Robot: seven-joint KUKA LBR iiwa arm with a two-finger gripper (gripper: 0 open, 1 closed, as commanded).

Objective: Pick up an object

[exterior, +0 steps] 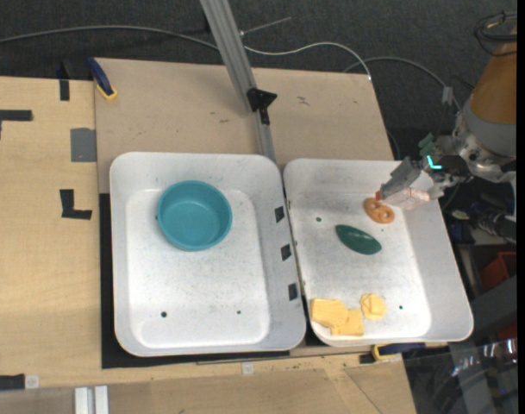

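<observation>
The gripper (391, 193) hung low over the far side of the right bin (434, 300), its slim grey fingers slanting down toward the left from the orange-banded wrist; I could not tell whether they were apart or together. Their tips sat just at a small orange ring-shaped object (380, 211), glossy and rounded like a little doughnut, but nothing showed it caught between them.

Just beside the ring, nearer the bin's middle, lay a dark green oval piece (359, 239), smooth and leaf-like, its long axis running from upper left to lower right. Along the bin's near edge rested a lumpy, pale yellow chunk (335, 316) and, close beside it, a smaller yellow bit (373, 305).

The left bin (133, 317) held a teal bowl (194, 215), round and upright, sitting toward its far left part. Both bins were white, shallow, round-cornered and speckled with fine dark flecks.

They rested on a tan board with strips of black tape on the pale wood to the left. A grey metal rail (232, 50) ran down at a slant from above to the gap between the bins, and thin cables trailed across the dark floor beyond.
</observation>
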